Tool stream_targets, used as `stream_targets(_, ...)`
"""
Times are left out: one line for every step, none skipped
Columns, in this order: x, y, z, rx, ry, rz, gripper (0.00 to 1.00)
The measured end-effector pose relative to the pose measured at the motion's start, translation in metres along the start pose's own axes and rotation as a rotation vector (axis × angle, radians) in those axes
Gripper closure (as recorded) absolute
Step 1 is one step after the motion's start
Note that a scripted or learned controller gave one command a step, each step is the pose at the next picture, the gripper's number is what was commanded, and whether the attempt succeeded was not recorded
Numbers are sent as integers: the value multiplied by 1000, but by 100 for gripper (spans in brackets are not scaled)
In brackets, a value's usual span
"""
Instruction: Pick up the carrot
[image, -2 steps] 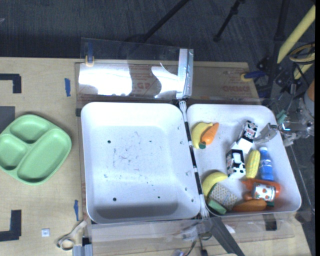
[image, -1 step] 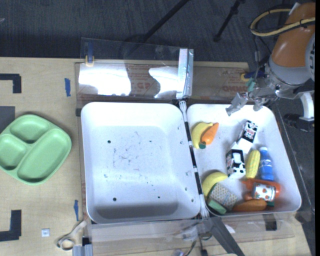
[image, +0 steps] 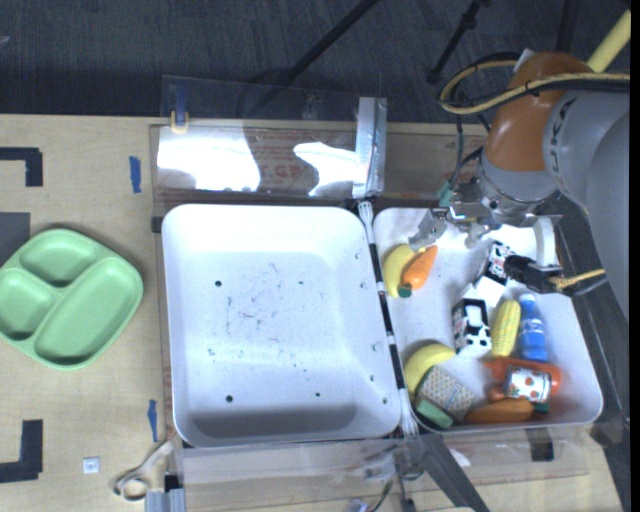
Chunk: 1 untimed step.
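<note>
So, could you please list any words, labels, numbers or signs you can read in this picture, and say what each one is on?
No text can be read here.
Blue bottle: pale label, too blurred to read.
Red and white can: printed wrap, too small to read.
Black and white toy: patches, no letters.
Black and white piece near the hand: pattern too small to tell.
Bench: black corner marks and blue tape, no writing.

1. No readable text, brand, number or sign anywhere on the bench or bins.
2. Printed markings on the blue bottle (image: 533, 334) and the small can (image: 527, 383) in the right bin (image: 590, 400): too blurred to read.
</note>
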<state>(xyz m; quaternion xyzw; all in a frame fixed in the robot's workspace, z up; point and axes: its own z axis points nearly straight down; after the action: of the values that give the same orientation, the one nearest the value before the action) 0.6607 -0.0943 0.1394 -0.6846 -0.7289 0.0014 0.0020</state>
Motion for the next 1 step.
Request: stream_targets(-3,10,36,-19,-4,-5,0)
